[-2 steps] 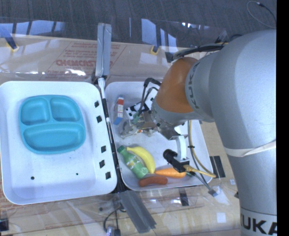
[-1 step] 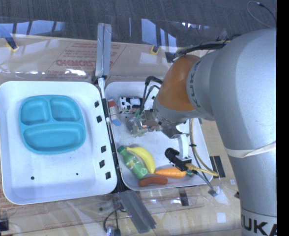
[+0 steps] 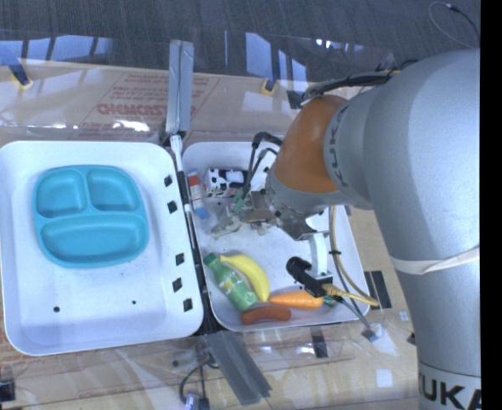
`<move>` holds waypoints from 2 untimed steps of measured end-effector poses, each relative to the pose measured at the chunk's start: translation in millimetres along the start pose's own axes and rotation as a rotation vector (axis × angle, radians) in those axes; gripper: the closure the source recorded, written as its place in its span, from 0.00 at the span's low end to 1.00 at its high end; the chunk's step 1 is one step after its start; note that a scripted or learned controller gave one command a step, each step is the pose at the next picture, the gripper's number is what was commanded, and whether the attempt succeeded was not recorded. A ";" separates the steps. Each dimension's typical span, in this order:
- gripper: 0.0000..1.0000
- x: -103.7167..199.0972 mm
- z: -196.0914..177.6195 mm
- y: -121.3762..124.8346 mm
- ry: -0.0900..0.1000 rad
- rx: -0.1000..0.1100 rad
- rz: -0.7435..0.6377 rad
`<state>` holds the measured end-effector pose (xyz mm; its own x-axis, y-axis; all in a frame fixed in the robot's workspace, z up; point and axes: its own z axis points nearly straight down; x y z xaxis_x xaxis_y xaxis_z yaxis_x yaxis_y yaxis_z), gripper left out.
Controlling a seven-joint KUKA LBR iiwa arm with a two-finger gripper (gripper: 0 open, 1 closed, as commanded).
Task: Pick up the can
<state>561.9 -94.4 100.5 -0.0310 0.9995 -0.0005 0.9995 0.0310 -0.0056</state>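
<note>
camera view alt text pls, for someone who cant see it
A grey arm reaches from the right over the right bin, which holds a banana, green bottle, carrot, sausage and other small items. The left bin holds a blue divided plate.

Blue divided plate [image 3: 89,214] in left bin [image 3: 16,314]; banana [image 3: 249,272], carrot [image 3: 295,299]
</note>
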 end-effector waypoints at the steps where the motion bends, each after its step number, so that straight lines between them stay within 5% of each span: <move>1: 0.00 5.9 -91.2 -4.0 0.000 -0.002 0.118; 2: 0.00 -0.6 9.7 30.5 0.001 -0.002 -0.006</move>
<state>592.4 -94.1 90.6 -0.0374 0.9993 0.0006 0.9993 0.0374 -0.0041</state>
